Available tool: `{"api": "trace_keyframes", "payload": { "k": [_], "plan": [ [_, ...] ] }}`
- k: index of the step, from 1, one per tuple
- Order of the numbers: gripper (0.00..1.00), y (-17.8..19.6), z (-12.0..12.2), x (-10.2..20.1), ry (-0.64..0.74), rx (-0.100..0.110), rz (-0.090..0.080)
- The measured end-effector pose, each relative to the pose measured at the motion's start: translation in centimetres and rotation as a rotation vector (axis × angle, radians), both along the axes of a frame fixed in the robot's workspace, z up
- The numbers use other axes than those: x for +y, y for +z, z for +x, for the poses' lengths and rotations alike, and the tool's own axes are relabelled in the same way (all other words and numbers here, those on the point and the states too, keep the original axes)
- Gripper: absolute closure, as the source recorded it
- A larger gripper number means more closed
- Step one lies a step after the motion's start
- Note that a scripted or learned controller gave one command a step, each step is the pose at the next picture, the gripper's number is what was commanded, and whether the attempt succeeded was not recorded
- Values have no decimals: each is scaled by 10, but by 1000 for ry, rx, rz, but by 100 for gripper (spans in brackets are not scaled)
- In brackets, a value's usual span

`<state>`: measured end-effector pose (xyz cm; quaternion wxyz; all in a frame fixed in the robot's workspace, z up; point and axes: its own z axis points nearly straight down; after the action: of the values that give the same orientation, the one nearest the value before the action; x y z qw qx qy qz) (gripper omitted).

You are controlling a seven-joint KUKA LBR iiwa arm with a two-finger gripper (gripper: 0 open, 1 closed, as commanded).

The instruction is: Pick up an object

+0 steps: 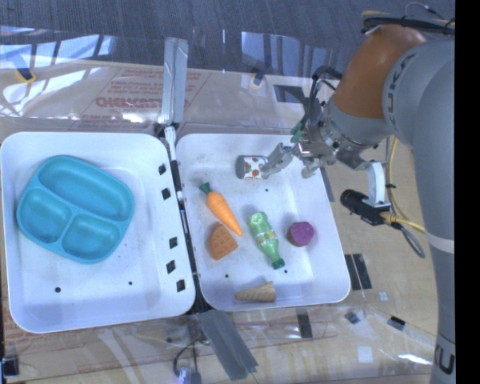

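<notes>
- Your claw [282, 157] sits over the upper part of the right bin [326, 214], reaching in from the arm's side, with its fingers pointing toward the small can.
- The small can [251, 166] lies on its side directly off the fingertips, on the side away from the wrist. It looks to be touching the tips or just beside them; you cannot tell from this angle whether it sits between the fingers.
- You also cannot tell whether the claw is spread or closed: the fingers merge into one grey shape against the white floor.
- The can's long axis runs roughly in line with the claw's reach, so its near end faces the fingertips. In my judgement this is the relation your next move depends on: a grasp along that line must straddle the can's sides, not push on its end.
- The other candidates all lie farther from the claw, toward the bin's near rim: the carrot [222, 208] and the orange wedge [222, 242] below and beyond the can, the green bottle [266, 238] nearly straight below the fingertips, the purple ball [302, 233] below the wrist side, the tan cone [257, 294] farthest.
- The left bin [32, 294], holding the blue divided plate [74, 207], is well apart from the claw.
</notes>
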<state>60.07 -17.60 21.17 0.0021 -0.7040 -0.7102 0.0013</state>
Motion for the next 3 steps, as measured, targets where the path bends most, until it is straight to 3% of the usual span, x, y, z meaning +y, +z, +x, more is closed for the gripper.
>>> {"api": "trace_keyframes", "payload": {
  "k": [1, 2, 3],
  "plan": [
    [0, -120, -17, 14, 127, -5, -2],
    [100, -110, -17, 14, 131, -1, 0],
    [100, 12, -71, 58, 278, -4, 0]
  ]
}}
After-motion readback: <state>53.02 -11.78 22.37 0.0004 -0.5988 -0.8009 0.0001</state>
